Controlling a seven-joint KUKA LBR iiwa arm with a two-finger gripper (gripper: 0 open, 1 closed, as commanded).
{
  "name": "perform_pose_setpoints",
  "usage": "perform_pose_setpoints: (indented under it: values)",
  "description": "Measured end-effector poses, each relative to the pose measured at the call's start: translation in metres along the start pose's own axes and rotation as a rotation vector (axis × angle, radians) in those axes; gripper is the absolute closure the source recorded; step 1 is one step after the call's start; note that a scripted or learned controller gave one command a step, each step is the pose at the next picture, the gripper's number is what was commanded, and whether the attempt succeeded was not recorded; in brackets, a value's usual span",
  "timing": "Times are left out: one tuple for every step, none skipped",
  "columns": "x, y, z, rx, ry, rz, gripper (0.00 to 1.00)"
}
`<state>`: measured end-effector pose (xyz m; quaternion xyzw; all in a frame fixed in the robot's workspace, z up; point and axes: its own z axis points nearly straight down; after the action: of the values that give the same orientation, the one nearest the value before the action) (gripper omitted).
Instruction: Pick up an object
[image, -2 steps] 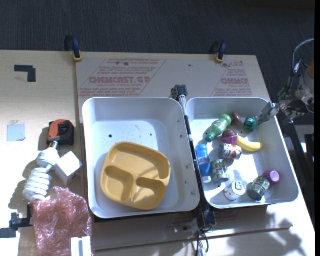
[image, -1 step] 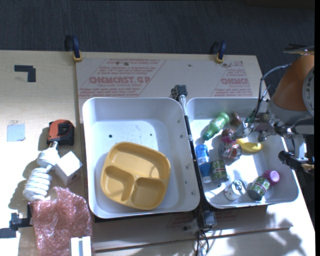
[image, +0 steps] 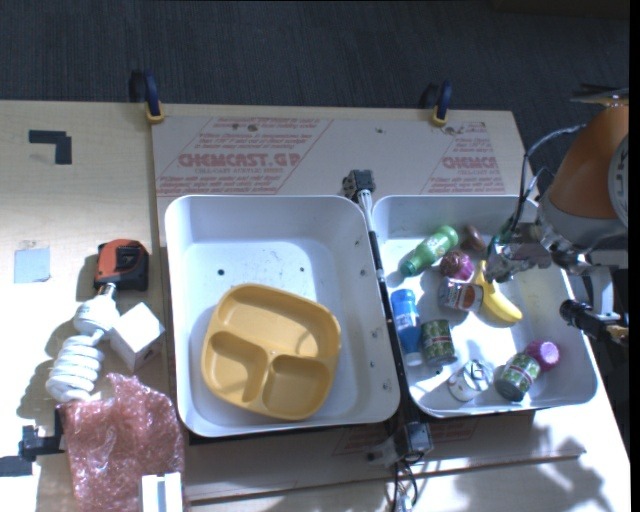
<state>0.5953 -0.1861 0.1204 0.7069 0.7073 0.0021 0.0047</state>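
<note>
Pale wood counter (image: 80, 210) carries two shallow white bins side by side, with a tape measure, a bulb and a pink bag off to the far side. Away from the arm, the left bin (image: 190, 230) holds a yellow divided tray (image: 270, 350). The right bin (image: 580, 385) sits under the grey arm (image: 590, 170), whose jaws (image: 508, 255) hang low over its upper part; whether they stand apart or together cannot be told, as cables and shadow blur them. Just below and touching close to the jaws lies a banana (image: 497, 300), its long axis running diagonally down and away toward the arm's side. A green bottle (image: 430, 250) lies beside the jaws, opposite the arm, and it seems the banana is the nearest pick.
</note>
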Motion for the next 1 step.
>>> perform_pose_setpoints:
  values:
    - [0.0525, 0.0644, -0.046, 0.009, 0.002, -0.002, 1.0]
